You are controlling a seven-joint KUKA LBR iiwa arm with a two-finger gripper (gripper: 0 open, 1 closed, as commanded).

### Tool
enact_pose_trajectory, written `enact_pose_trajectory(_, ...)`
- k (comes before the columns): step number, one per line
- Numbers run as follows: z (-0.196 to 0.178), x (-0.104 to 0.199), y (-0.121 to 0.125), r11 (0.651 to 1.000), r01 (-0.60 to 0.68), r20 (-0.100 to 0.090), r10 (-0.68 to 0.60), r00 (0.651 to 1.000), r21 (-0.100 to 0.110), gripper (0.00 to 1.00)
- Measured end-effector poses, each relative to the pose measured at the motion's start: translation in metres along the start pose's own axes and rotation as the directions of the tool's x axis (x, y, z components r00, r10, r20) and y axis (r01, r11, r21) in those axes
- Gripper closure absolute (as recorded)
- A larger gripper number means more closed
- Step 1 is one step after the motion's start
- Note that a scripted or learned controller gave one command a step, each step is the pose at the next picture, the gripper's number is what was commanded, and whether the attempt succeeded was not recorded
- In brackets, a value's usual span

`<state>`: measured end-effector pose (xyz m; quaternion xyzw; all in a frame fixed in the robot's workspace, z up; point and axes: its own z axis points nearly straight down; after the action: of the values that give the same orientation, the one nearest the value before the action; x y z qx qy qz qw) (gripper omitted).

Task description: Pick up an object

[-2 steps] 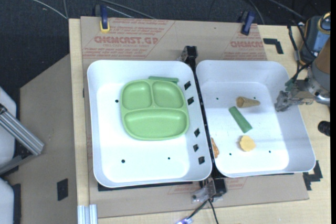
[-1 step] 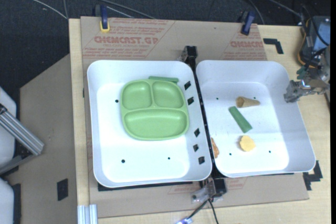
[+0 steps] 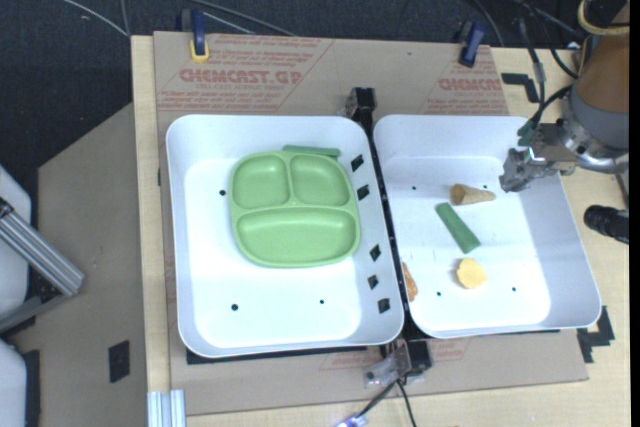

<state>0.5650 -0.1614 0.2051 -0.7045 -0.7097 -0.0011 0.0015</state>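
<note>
Step in hand, as a judgement: approach phase, no grasp made. Nothing sits between the fingers, and every candidate object lies flat on a bin floor.

Left to right:

- Left bin (image 3: 200,315) sits well to the left of the gripper, across the divider. It holds a green three-compartment plate (image 3: 294,211), upright, compartments bare. A darker green flat piece (image 3: 312,152) pokes out from behind the plate's far edge; what it is, cannot tell.
- Right bin (image 3: 560,305) is where the gripper works. A small orange-brown piece (image 3: 409,283) lies against its left wall, far from the gripper on the down-left diagonal.
- Green stick (image 3: 457,226) lies on the bin floor, at a slant, down-left of the gripper, near but apart.
- Yellow chunk (image 3: 470,273) lies just beyond the stick's lower end, further down from the gripper.
- Tan cone-shaped piece (image 3: 471,195) is the nearest candidate: just to the left of the gripper, slightly lower in the view, apart from it, not touching.
- Gripper (image 3: 512,175) hangs over the bin's upper right area, near the far wall. Fingers point down-left; whether they stand wide or narrow, cannot tell at this resolution.

Next move, judged: a short shift left to centre over the cone, align the fingers across its narrow axis, then descend to the floor and close. Risk: the cone is small and tapered, likely to squirt out or roll if the fingers land off-centre.
</note>
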Motion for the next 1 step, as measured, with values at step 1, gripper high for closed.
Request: enact_pose_trajectory(1, -0.0147, 0.0542, 0.0135, 1.0, 0.0, 0.002, 0.0, 1.0, -0.004, 1.0)
